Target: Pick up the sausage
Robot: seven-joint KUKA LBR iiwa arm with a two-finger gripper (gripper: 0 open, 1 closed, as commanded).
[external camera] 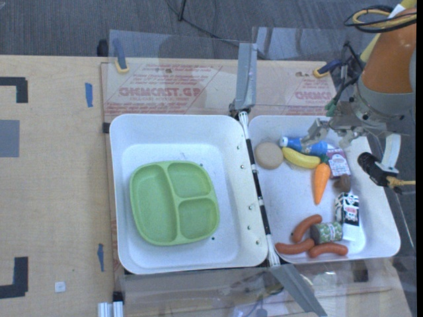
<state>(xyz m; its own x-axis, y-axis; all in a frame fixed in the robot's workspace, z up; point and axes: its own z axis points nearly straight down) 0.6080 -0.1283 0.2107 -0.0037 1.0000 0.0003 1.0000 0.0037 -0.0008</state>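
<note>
Three reddish-orange sausages lie at the front of the right bin [390, 240]: one slanted [307, 228], one along the front wall [294, 247] and one to its right [328, 249]. A small green can [327, 232] sits among them, touching them. My gripper [334, 129] hangs over the back of the right bin, above the blue bottle [305, 144] and the banana [301, 158], well behind the sausages. Nothing shows held in it.
The right bin also holds a tan round bun [269, 155], a carrot [320, 181], a red-and-white packet [338, 164] and a black-and-white carton [348, 210]. A green divided plate [175, 202] lies in the left bin [125, 144]. Cables hang by the arm [390, 65].
</note>
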